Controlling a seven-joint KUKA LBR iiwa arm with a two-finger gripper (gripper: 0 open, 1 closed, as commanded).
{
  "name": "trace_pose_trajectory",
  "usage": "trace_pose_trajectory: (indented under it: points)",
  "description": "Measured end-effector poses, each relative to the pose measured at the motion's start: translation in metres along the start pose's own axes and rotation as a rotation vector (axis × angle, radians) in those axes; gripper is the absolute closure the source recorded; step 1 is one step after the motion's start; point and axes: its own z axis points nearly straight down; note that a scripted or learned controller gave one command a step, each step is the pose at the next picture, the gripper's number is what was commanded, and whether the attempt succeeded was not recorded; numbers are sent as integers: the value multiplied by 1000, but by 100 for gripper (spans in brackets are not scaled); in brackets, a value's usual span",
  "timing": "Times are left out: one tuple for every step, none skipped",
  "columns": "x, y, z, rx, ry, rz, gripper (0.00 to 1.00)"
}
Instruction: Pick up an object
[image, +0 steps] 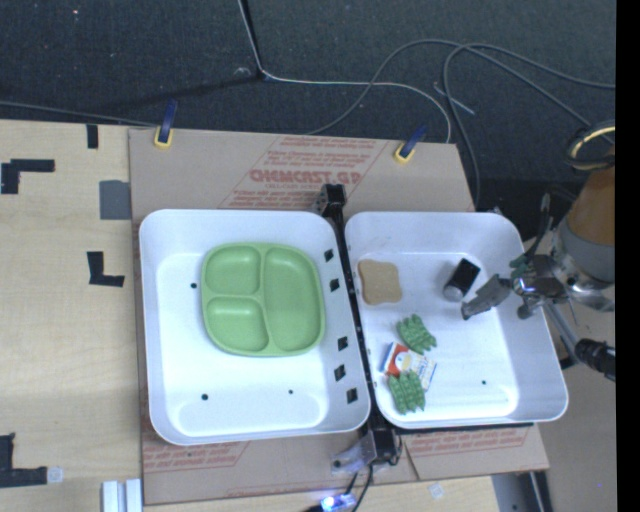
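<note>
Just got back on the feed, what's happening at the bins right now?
The arm's hand hangs over the right side of the right bin, close to a small black object, with nothing visibly held. Also in that bin lie a brown slice of toast, two green leafy pieces and a small colourful packet. The left bin holds a green divided plate. No pick has happened yet.

Setting: we read this as a robotics lab bench | Evidence: we see two white bins (160, 330) clamped on a printed cardboard sheet (300, 175) with yellow clips (164, 135) | loose cables (330, 85) trail over dark carpet (120, 50) | black tape marks (100, 270) dot the plywood bench | a grey-and-orange arm (590, 235) reaches in.
</note>
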Motion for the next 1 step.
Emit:
trace_pose_trajectory:
  points:
    - [0,2,-5,-10,-2,-3,0]
